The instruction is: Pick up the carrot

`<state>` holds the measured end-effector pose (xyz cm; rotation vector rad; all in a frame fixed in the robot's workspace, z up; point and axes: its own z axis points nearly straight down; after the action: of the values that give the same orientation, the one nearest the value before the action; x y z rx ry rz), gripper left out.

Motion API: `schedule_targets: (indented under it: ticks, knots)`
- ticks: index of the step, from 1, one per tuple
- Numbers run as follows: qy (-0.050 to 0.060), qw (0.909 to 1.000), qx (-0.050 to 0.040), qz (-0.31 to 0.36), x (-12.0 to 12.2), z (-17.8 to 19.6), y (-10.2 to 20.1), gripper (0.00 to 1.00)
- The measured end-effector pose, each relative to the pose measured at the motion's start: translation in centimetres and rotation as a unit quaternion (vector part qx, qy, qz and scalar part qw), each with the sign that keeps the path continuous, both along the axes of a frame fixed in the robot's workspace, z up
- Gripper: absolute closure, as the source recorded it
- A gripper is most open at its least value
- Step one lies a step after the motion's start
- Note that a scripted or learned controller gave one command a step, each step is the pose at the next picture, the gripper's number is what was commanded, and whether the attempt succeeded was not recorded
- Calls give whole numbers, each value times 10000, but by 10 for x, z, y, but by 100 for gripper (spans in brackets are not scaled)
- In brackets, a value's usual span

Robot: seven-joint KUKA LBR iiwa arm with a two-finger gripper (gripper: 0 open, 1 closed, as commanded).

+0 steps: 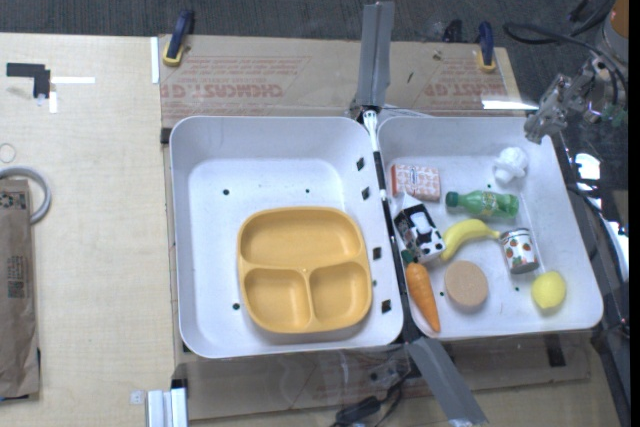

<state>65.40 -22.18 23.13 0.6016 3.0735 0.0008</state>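
The orange carrot (422,296) lies along the near left wall of the right bin (584,245), its green top pointing away from the front. My gripper (550,115) hangs over the far right corner of that bin, well away from the carrot and above the objects. Nothing shows between the carrot and the gripper except other items lying in the bin.
Around the carrot lie a black-and-white toy (421,231), a banana (467,237) and a tan round disc (466,284). Further off are a green bottle (483,204), a red packet (415,180), a small can (519,251), a lemon (548,290) and a white lump (510,165). The left bin (200,215) holds a yellow divided plate (303,269).
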Motion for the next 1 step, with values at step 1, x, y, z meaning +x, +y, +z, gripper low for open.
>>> schedule_targets:
  ticks: [1]
  knots:
    - [27,9927,-2,1208,-3,-26,0,100]
